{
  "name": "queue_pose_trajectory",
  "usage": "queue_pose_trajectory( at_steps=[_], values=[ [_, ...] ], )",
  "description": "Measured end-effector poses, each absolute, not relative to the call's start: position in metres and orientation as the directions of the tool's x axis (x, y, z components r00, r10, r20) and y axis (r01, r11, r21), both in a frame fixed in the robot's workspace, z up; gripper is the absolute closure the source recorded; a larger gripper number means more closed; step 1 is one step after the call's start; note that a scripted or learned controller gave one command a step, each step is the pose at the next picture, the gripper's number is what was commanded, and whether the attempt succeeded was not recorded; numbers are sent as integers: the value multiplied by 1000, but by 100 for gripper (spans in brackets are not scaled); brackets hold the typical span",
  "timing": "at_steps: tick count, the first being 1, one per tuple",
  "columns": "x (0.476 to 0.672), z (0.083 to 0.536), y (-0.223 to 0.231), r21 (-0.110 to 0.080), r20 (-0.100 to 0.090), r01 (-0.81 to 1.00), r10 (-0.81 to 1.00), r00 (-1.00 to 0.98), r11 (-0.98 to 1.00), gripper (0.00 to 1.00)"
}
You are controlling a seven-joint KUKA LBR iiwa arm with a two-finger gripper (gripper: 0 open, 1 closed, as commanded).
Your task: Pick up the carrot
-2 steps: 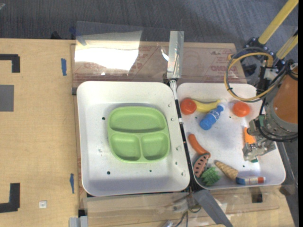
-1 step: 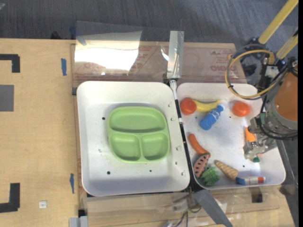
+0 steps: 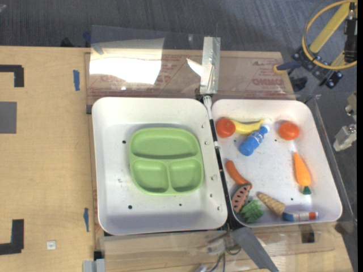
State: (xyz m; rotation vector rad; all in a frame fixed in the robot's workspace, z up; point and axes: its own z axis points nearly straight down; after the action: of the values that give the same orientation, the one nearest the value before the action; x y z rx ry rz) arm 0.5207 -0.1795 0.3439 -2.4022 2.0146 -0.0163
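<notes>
The carrot (image 3: 302, 170) lies in the right bin (image 3: 328, 169), close to its right wall. It is orange and runs almost straight up and down the view, with its small green end (image 3: 306, 190) towards the front. It lies by itself on the bin floor with nothing touching it. An orange ball (image 3: 289, 130) sits a little behind it.
The right bin also holds a red ball (image 3: 226, 127), a banana (image 3: 248, 126), a blue bottle (image 3: 252, 141), a red sausage (image 3: 237, 173), a watermelon slice (image 3: 241, 196), a green sprig (image 3: 251, 211), a cone (image 3: 271, 204) and a marker (image 3: 299, 215). A green divided plate (image 3: 167, 159) lies in the left bin (image 3: 108, 169).
</notes>
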Motion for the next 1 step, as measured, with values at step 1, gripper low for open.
queue_pose_trajectory(
  at_steps=[1],
  values=[
    [478, 191, -206, 7, -10, -980, -979, 201, -201, 100]
  ],
)
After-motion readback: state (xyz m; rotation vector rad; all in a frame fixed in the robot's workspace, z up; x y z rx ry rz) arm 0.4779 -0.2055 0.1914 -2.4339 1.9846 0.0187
